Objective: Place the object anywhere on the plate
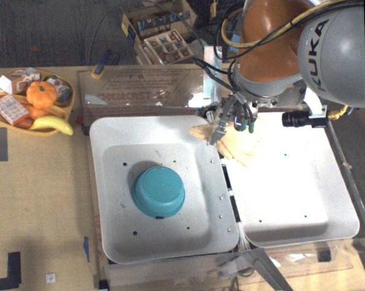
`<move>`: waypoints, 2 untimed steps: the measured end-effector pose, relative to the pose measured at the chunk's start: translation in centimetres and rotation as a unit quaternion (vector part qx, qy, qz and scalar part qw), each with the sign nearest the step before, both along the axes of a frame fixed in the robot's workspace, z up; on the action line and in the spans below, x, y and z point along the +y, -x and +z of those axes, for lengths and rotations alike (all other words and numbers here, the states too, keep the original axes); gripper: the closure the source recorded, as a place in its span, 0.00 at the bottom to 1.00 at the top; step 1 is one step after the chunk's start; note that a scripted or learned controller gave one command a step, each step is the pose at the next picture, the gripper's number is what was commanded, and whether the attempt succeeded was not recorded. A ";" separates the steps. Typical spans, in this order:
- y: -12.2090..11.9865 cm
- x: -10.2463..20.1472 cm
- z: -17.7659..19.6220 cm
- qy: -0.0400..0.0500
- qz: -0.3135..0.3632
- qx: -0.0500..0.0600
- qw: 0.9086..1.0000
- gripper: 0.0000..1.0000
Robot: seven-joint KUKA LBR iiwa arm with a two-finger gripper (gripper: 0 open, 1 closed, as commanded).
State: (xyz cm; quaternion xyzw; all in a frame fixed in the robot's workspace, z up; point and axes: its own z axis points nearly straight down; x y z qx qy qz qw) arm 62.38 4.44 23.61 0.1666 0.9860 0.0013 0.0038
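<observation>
Where the grey arm ends, the gripper (225, 127) hangs over the far edge of the bins, above the seam between them; whether its fingers are spread or closed cannot be told from this view. Pale tan object (240, 146): lies directly beneath and beside the gripper, mostly at the far left corner of the right bin (293, 191), one end reaching across the seam toward the left bin (110, 145). Whether the gripper touches it cannot be told. Teal plate (159, 192): round, near the middle of the left bin, well apart from the object. Fruit basket (33, 103): on the bench at far left, holding a banana (52, 124) and a small pumpkin (41, 95).
</observation>
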 end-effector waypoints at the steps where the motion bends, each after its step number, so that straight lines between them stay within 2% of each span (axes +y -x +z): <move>1: -1.2 5.3 0.7 0.001 0.165 -0.001 0.986 1.00; 2: -2.3 10.4 -0.1 0.000 0.167 -0.001 0.986 1.00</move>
